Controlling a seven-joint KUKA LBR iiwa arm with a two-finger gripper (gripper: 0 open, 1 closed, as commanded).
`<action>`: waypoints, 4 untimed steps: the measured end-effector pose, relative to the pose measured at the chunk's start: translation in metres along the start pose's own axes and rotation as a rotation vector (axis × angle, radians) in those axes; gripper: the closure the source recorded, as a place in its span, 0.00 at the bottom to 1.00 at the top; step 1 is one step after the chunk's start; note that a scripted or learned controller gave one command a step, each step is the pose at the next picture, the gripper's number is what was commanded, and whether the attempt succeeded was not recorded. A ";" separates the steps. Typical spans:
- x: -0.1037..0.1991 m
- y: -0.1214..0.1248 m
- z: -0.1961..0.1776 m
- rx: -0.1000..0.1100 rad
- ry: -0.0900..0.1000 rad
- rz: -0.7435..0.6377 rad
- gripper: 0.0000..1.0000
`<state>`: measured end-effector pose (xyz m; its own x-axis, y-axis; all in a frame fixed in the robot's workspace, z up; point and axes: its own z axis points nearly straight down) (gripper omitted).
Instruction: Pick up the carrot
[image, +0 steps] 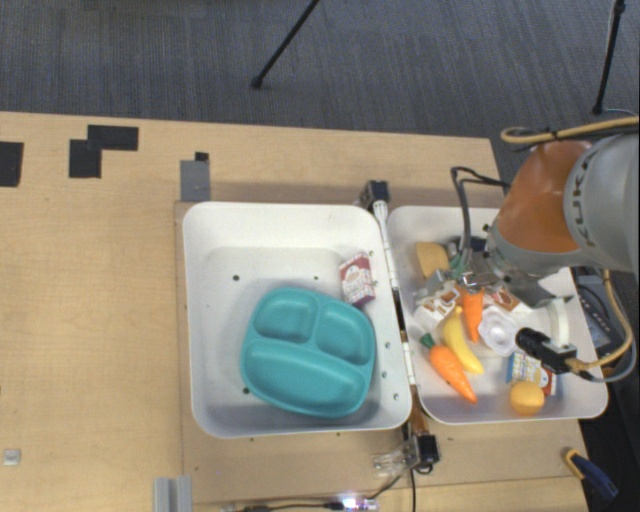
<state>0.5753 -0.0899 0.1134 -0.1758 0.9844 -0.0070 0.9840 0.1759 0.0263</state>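
Carrot (452, 371) lies in the right-hand bin (590, 405), toward its 7 o'clock corner, slanting with the tip toward 5 o'clock. A banana (461, 341) lies along its upper side, touching or nearly so. Your gripper (470, 283) hangs at 12 o'clock from the carrot, over the clutter mid-bin; the wrist hides how it is set, so you cannot tell whether it holds anything, though an orange thing (471, 303) sits just below it. Come down over the carrot's thick middle, close across its width, and keep clear of the banana and the bin wall at 9 o'clock.
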 end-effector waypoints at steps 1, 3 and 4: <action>-0.010 -0.001 0.002 -0.005 -0.001 0.050 0.00; -0.012 -0.001 0.003 -0.007 -0.005 0.131 0.00; -0.015 -0.002 0.004 -0.010 -0.004 0.214 0.00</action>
<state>0.5765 -0.1051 0.1099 0.0370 0.9993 -0.0043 0.9986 -0.0368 0.0373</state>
